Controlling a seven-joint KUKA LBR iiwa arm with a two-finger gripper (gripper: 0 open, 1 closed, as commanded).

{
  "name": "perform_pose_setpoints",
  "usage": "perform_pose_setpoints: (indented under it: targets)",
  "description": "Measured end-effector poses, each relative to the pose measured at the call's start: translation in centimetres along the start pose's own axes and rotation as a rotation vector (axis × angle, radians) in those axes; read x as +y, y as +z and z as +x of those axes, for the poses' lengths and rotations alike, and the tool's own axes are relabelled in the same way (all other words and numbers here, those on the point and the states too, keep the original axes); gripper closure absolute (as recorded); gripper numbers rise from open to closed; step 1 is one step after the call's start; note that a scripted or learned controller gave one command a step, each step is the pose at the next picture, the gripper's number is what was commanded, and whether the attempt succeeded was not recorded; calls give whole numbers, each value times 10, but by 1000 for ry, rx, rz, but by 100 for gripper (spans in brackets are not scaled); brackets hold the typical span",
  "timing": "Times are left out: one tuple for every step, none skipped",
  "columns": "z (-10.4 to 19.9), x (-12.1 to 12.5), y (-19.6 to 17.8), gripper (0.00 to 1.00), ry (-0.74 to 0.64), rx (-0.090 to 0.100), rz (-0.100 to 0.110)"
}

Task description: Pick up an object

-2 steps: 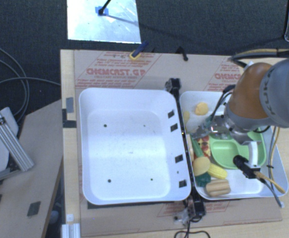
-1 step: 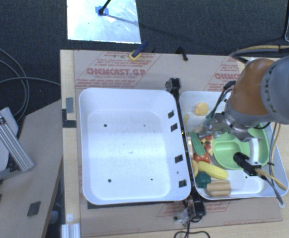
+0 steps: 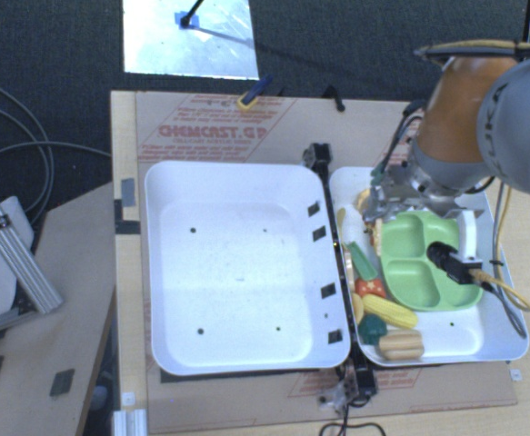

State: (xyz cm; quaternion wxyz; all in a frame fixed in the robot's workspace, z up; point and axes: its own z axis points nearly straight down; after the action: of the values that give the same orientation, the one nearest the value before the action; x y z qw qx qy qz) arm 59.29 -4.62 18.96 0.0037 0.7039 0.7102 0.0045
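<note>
- Toy food (image 3: 385, 311) for you to pick from lies in the right bin (image 3: 446, 339), bunched along that bin's left wall.
- At the far left you see a pale side table (image 3: 74, 271) carrying a slanted metal rail (image 3: 15, 257), with dark cables (image 3: 28, 143) looping over the carpet behind it.
- Next comes the left bin (image 3: 237, 262), its white floor marked by a few small dark dots; it sits on a cardboard sheet (image 3: 215, 130) with red print.
- Behind that sheet a shiny square panel (image 3: 187, 25) lies on the carpet.
- Just past the divide between the bins, a slim green piece (image 3: 363, 262) lies at a slant, with a small red piece (image 3: 370, 289) touching its lower end.
- Below those, a yellow corn cob (image 3: 389, 312) lies tilted, and a tan roll (image 3: 401, 343) lies just beside it, near the front wall.
- A green divided tray (image 3: 410, 243) rests to the right of these pieces, close against them.
- The gripper (image 3: 378, 212) hangs over the tray's upper left corner; you cannot tell whether it is released or clenched, and nothing shows as held.
- The grey arm (image 3: 519, 125) with its orange band (image 3: 460, 98) reaches in from the right.
</note>
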Motion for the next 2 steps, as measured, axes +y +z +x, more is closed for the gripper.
perform_pose_setpoints:
  targets:
    - [68, -20, 5, 100, -1, -1, 9]
    - [91, -92, -65, 100, 2, 1, 10]
